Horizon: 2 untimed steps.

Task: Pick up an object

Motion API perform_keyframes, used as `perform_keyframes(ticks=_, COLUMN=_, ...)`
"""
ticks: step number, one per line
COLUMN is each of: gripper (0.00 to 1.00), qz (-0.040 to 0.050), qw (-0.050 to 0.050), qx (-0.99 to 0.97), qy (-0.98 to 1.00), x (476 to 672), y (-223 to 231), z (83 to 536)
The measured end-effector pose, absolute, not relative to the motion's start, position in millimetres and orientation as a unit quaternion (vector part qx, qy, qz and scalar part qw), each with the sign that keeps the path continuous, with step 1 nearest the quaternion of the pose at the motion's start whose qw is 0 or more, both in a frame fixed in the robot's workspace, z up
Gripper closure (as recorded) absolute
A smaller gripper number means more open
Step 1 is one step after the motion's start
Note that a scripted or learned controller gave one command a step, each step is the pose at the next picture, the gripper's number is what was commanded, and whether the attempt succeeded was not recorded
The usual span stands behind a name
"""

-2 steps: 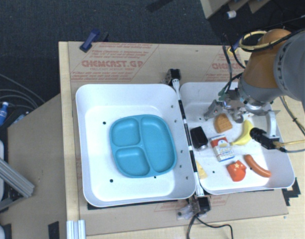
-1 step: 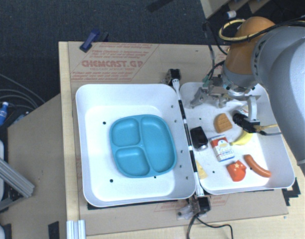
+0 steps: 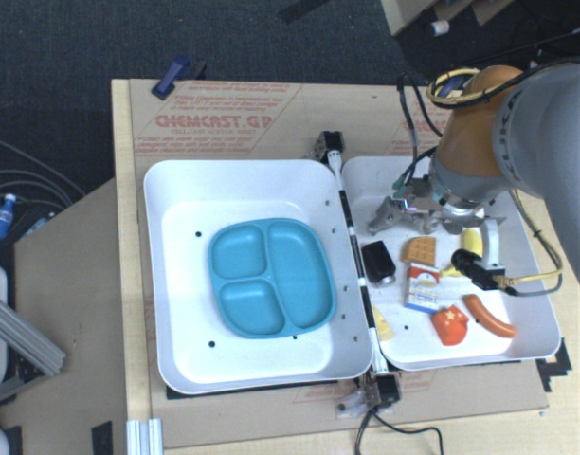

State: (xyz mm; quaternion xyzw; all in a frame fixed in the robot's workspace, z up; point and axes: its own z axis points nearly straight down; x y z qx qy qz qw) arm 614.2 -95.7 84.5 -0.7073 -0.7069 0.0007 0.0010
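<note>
Light is even and fairly bright, diffuse, apparently from overhead. The two white bins run close to overexposed: the left bin (image 3: 176,207) shows smooth bright walls with little surface detail, the right bin (image 3: 527,339) much the same. Shadows are soft and short; a faint grey one sits under the blue tray (image 3: 271,278) along its lower edge, and the arm (image 3: 517,131) darkens the upper part of the right bin. The dark floor (image 3: 72,27) around the counter (image 3: 224,112) reads grainy and underexposed. Overall sharpness is low, with compression softness; small items in the right bin blur at their edges. The arm, nearest the lens, looks soft. A mild sheen lies on its orange band (image 3: 470,140).
</note>
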Motion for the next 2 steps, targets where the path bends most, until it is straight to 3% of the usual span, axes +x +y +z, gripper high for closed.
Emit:
perform_keyframes(ticks=1, gripper=0.0, qz=0.0005, qw=0.001, qx=-0.707, qy=-0.707, x=526.8, y=-96, z=84)
perform_keyframes(ticks=2, gripper=0.0, qz=-0.0001, qw=0.0, qx=-0.707, qy=-0.707, x=549.5, y=-96, z=84)
